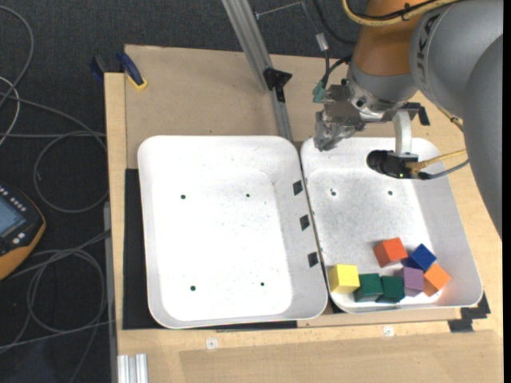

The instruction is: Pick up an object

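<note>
Two shallow white plastic bins sit side by side on the tan wooden bench (200,86), seen from the camera above. In the right bin (359,214), a cluster of small blocks lies packed into the near corner: a yellow cube (345,277) at the left end, two dark green cubes (368,286) and (392,287) beside it, a purple cube (413,278), a blue cube (421,257), a red-orange cube (390,250) and an orange cube (437,278) at the right end, most of them touching their neighbours. The left bin (215,230) shows its speckled floor. The grey arm with the orange band (391,6) reaches in from the right, and its gripper (327,140) hangs over the far left corner of the right bin, well apart from the blocks. I cannot tell how its jaws stand, and nothing visible sits between them.
</note>
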You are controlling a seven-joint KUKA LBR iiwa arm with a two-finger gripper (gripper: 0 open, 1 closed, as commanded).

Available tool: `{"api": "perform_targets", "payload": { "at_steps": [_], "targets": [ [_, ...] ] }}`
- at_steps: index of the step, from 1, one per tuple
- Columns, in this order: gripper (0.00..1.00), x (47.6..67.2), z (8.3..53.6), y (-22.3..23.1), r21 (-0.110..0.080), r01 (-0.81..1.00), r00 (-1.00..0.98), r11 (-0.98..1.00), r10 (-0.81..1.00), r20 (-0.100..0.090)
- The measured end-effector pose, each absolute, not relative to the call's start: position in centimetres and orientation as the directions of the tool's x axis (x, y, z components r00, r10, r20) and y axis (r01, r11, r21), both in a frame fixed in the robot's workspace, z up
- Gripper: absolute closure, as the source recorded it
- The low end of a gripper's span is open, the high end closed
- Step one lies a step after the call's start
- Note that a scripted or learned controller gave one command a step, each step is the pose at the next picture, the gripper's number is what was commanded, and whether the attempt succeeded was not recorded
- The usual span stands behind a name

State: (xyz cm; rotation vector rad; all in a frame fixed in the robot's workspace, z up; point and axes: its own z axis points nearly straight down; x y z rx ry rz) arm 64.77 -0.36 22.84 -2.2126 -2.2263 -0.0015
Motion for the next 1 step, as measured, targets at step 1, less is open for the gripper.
{"api": "perform_targets", "payload": {
  "at_steps": [1],
  "targets": [
    [1.0, 64.56, 22.47, 5.55, -0.002, 1.0, -0.007, 0.007, 1.0, 0.003]
  ]
}}
